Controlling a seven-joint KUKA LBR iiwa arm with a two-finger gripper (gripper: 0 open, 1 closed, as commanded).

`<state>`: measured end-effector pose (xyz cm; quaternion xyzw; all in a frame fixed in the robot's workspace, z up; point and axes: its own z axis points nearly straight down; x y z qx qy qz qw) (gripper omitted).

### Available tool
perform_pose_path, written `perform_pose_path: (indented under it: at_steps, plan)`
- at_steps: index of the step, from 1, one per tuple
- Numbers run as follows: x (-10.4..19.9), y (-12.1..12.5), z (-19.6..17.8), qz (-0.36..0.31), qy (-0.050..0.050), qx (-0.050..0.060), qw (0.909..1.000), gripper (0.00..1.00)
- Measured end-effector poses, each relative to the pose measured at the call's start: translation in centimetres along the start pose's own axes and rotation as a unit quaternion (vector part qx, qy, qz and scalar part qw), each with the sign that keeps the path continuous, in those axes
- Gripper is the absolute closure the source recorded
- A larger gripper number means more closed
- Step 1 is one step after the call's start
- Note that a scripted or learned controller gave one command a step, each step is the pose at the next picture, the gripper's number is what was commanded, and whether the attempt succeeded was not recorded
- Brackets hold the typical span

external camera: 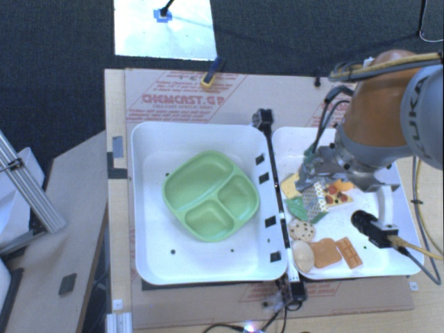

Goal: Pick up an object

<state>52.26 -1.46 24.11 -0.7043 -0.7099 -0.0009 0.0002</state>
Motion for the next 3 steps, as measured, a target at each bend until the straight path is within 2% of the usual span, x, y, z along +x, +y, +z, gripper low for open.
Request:
perform_pose_path:
  at_steps: [1,2,3]
  plan:
    - [4.5,-2.0,1.8,0.001,0.0,0.0,1.0,1.0]
    - [8.1,-3.8,2.0,0.001,0.0,0.001,1.0,1.0]
    - [8.9,-2.8,2.6,0.001,-0.001,0.0,1.0,1.0]
